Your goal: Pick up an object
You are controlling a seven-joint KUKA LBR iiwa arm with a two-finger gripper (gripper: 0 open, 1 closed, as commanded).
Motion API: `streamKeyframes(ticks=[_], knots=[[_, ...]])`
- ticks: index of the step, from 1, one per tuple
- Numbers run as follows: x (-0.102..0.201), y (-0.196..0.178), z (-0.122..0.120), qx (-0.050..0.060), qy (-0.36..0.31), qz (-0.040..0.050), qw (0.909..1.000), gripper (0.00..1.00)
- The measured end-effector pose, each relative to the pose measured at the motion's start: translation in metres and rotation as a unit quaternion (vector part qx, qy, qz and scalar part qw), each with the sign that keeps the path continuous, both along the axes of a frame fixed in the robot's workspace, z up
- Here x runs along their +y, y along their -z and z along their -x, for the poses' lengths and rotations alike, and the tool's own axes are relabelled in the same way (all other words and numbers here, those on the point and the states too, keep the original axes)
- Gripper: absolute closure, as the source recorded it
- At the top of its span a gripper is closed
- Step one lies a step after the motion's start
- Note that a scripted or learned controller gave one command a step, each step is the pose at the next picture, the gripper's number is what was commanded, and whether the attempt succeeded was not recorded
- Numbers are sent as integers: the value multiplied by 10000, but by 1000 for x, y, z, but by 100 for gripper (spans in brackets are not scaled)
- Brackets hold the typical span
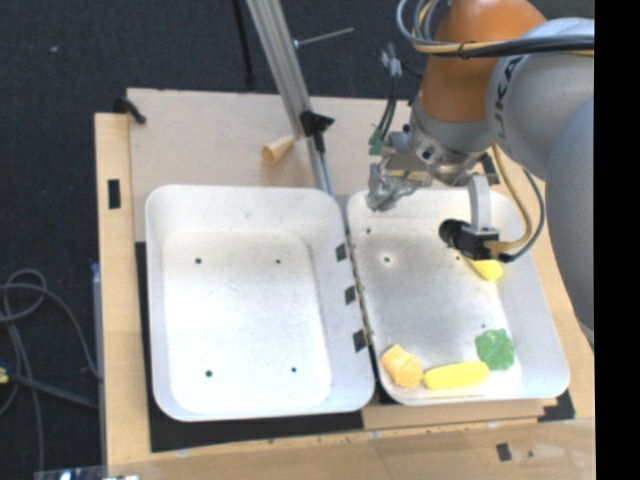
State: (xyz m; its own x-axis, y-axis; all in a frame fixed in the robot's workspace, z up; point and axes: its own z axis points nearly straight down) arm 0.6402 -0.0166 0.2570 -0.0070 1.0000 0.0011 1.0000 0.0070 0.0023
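four pieces in the right bin: from the camera view, a yellow chunk (403, 366), a yellow bar (456, 375) and a green lump (494, 349) huddle along the near edge of the right bin (420, 298); a small yellow bit (487, 269) sits apart, close to the right wall.
left bin (245, 308): side by side with the right one, their inner rims touching.
pincer (383, 198): hangs over the far left corner of the right bin, well apart from the cluster at the near edge; i see nothing carried in it, and i cannot tell whether it is apart or together.
outside the bins: a tan, cork-like piece (279, 149) lies on the bench (118, 348) beyond the left bin, near a slanted metal rail (285, 63).
likely pick: any piece would do; to my eye the yellow bar is the fairest target.
handling: these look like small toy pieces, so i'd guess light, fairly stiff and smooth enough to slip.
where to hold: across the bar's short width, near its middle, coming straight down.
risk: the bar lies just beside the chunk and the near wall, so a closing pincer may nudge a neighbour or catch the rim.
green lump: its shape is too blurred to judge a hold.
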Motion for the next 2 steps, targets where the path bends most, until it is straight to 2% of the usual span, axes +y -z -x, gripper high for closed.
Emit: streamKeyframes(ticks=[2], knots=[[106, 26, -6, 20, 3, 3, 10000, 100]])
